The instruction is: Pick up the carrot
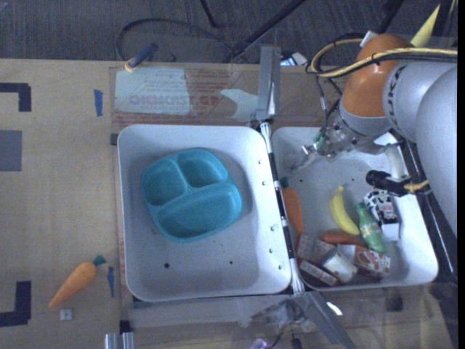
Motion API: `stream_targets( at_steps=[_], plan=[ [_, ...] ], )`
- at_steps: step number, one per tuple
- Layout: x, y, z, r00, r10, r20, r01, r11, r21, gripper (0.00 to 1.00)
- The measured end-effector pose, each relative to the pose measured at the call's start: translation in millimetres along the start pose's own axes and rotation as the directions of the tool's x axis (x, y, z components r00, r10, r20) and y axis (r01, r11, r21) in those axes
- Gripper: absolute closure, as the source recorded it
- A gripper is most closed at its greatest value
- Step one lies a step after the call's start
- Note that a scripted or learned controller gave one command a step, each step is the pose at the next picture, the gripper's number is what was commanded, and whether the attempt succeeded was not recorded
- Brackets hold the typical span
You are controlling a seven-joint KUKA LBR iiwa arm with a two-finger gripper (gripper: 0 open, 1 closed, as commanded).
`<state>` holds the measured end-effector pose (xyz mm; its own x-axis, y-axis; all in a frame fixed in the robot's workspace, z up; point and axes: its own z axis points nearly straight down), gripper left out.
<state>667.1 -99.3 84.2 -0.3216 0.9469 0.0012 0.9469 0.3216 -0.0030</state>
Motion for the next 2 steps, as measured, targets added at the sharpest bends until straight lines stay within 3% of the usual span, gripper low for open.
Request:
stream_targets(
  at_steps=[1,2],
  plan=[
    [0.0,0.0,0.0,1.0,0.0,0.0,0.0,1.0,0.0,0.0],
    [8.6,-36.3,-0.9,0.991,-0.136,0.002,0.136,0.991,-0.006,0.0]
  ],
)
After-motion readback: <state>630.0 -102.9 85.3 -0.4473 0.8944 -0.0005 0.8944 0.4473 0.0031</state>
